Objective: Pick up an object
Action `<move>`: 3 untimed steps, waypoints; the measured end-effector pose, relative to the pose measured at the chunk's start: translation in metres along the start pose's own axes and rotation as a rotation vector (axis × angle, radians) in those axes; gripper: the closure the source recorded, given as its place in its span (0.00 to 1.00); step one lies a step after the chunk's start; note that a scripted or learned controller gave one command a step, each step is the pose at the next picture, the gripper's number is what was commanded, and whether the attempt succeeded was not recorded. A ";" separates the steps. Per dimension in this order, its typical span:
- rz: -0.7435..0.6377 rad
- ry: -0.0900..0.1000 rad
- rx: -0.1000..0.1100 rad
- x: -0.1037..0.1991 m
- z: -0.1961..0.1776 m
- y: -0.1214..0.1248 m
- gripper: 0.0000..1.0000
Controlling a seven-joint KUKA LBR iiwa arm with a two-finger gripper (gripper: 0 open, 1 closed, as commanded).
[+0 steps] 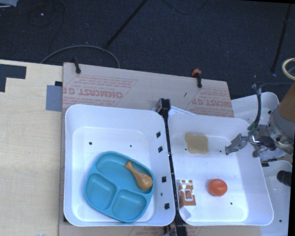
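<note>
In the right bin (255, 200) a tan, square, bread-like piece (196, 143) lies near the back. A red tomato-like ball (217, 187) sits in the middle, and a small orange-and-white card (186, 193) lies at the front left. My gripper (248, 147) hangs over this bin's right rim, right of the tan piece and above the red ball. Its fingers are spread, open, with nothing between them. In the left bin (80, 135) a brown toy drumstick (139, 176) rests on a blue divided plate (117, 186).
A black divider rail (166, 152) runs between the two bins. Both bins stand on a cardboard sheet (139, 91), with a light wooden bench top (18, 145) to the left. White equipment and cables (280, 176) crowd the right side by the arm.
</note>
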State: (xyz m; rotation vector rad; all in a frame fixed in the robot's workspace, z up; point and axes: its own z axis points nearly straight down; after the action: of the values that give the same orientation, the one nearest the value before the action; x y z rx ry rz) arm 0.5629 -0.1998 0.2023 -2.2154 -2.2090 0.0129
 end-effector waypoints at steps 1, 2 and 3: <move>-0.003 -0.003 -0.014 0.000 -0.008 0.003 0.00; -0.003 -0.001 -0.007 -0.001 0.057 0.000 0.00; -0.002 0.000 -0.007 0.000 0.111 0.000 0.00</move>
State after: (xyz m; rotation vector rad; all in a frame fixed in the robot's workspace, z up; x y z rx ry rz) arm 0.5608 -0.1990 0.0918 -2.2163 -2.2154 0.0058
